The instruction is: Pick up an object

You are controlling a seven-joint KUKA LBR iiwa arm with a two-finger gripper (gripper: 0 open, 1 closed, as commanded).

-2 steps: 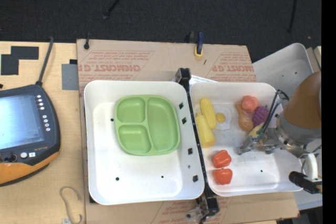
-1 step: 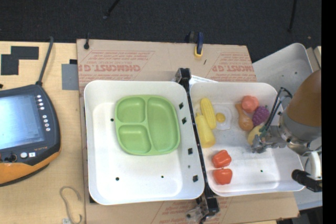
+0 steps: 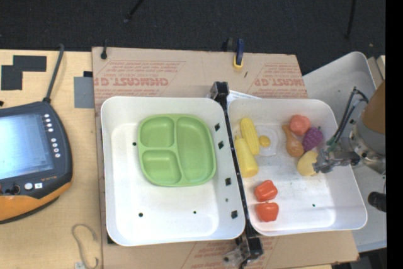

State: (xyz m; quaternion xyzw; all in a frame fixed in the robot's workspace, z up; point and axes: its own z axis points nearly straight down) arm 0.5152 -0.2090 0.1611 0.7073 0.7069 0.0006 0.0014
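Red upside-down print on the cardboard sheet (image 3: 189, 75) under the bins, too blurred to read

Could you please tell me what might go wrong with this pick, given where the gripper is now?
1. The gripper sits at a tight cluster: a yellow fruit, purple grapes and an orange carrot touch or nearly touch, so it may nudge neighbours or grab two.
2. The yellow fruit looks rounded and could slip away.
3. The cluster lies near the right bin's far rim, leaving little room.

Bench (image 3: 38, 72) — cardboard sheet (image 3: 189, 72), two white bins (image 3: 119, 198), seemingly a pendant (image 3: 28, 154).
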